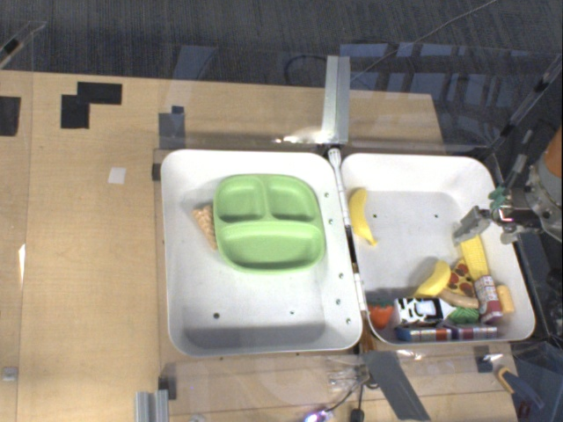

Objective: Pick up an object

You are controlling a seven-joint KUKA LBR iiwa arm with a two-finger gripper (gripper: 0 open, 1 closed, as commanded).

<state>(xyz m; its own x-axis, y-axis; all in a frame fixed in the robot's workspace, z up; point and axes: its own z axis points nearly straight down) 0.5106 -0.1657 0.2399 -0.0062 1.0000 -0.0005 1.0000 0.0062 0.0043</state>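
Single fixed camera, mounted above the pale wooden bench [79, 262], looking down at a slant. Both shallow white plastic bins sit in the frame's middle: left bin [189, 323], right bin [413, 178], side by side, touching along a centre seam. Dark grey carpet floor [220, 16] fills the top strip. Range moderate; both bins fit whole, with bench margin to the left.

Even, fairly bright overhead light; white bins [264, 323] near overexposed, faint grey shadow along left bin's near wall. Glare patch on metal post [337, 104] base, pale reflections across clear panel [88, 236] over bench. Dark floor [220, 16] grainy. Overall soft focus, small items in right bin's corner smeared
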